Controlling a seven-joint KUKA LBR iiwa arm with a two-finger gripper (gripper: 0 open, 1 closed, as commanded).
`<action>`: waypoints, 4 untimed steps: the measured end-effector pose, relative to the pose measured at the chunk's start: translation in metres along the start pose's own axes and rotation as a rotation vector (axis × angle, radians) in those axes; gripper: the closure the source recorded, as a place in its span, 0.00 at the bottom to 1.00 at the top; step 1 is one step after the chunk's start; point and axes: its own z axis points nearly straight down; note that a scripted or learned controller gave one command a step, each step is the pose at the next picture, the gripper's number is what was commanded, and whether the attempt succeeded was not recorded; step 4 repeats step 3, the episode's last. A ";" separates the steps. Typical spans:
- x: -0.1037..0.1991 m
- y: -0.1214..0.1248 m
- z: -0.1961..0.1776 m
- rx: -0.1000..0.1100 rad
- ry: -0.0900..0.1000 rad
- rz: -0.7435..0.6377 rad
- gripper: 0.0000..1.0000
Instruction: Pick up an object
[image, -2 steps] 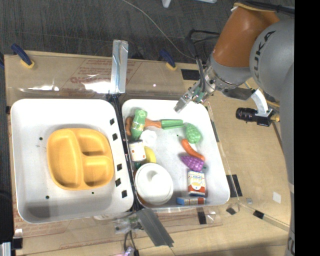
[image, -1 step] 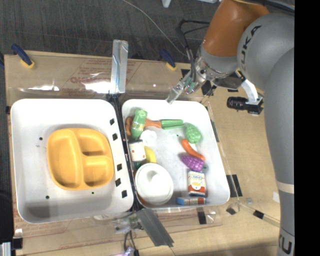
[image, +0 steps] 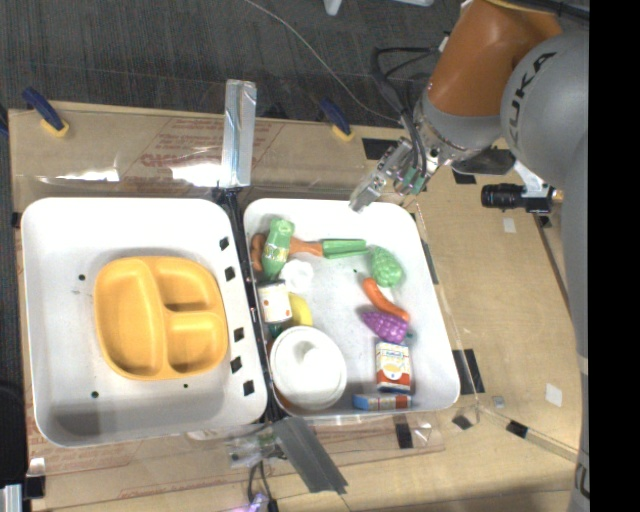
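While the arm (image: 520, 70) reaches in from the right, the gripper (image: 385, 185) hangs above the far right corner of the right bin (image: 432, 300), over its rim. Whether the jaws stand wide or narrow cannot be told; nothing shows between them.

Left bin (image: 50, 300): one yellow divided tray (image: 160, 315), lying flat near the middle.

Right bin: a green-and-orange toy vegetable (image: 272, 243) at the far left corner; a long green piece (image: 340, 246) beside it; a green leafy toy (image: 387, 267); an orange carrot-like toy (image: 380, 296); a purple toy (image: 385, 325); a small carton (image: 394, 366) with an orange label; a marker-like stick (image: 380, 402) along the near wall; a white bowl (image: 307, 365) at the near left; a yellow piece (image: 298, 310) and a small white-labelled item (image: 274, 300) above the bowl.

Nearest the jaws are the long green piece and the leafy toy, both below and apart from them. All objects lie in the bin, on the worktop (image: 500, 330).
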 end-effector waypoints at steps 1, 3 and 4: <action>0.013 0.002 0.070 0.001 0.005 -0.091 1.00; 0.020 0.026 -0.014 0.000 -0.001 0.275 1.00; 0.020 0.026 -0.014 0.000 -0.001 0.275 1.00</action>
